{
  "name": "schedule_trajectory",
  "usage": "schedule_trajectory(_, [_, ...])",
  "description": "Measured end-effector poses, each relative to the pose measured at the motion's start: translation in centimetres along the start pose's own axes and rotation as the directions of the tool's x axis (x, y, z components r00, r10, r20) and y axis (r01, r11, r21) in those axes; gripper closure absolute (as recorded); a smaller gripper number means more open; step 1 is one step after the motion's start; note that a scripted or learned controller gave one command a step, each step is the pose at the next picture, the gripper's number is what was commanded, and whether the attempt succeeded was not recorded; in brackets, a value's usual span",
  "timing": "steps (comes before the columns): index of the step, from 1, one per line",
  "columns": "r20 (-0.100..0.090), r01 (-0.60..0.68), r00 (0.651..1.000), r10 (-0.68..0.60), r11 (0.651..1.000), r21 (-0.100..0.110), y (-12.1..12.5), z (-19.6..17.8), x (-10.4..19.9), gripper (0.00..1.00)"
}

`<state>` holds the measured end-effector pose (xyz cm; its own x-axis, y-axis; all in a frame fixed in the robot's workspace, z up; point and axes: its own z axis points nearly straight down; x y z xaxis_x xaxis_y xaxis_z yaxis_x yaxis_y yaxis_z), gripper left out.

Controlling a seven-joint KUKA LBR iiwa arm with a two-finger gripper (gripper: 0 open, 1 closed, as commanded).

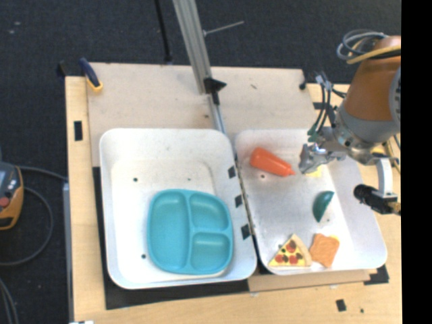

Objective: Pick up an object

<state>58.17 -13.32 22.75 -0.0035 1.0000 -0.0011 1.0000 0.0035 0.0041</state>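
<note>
You are looking down on a surface [148, 96] that is carrying two bins side by side. The left bin [121, 154] is holding a divided tray [191, 231] toward its near right part. The right bin [368, 241] is holding four things: a carrot [271, 162] is lying near its far left corner, a wedge-shaped piece [322, 205] is sitting right of centre, and a pizza slice [291, 252] and a flat cracker-like piece [325, 249] are lying just beside each other along the near edge. The claw [312, 159] is hanging just right of the carrot.
</note>
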Motion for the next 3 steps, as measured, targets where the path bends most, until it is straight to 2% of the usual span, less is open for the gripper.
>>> schedule_trajectory(1, [-0.002,0.004,1.0,-0.004,1.0,0.0,0.2,-1.2,4.8,1.0])
schedule_trajectory(2, [-0.003,0.005,1.0,-0.005,1.0,0.002,1.7,-1.5,10.8,1.0])
schedule_trajectory(3, [-0.002,0.003,1.0,-0.003,1.0,0.005,2.0,-0.4,16.0,1.0])
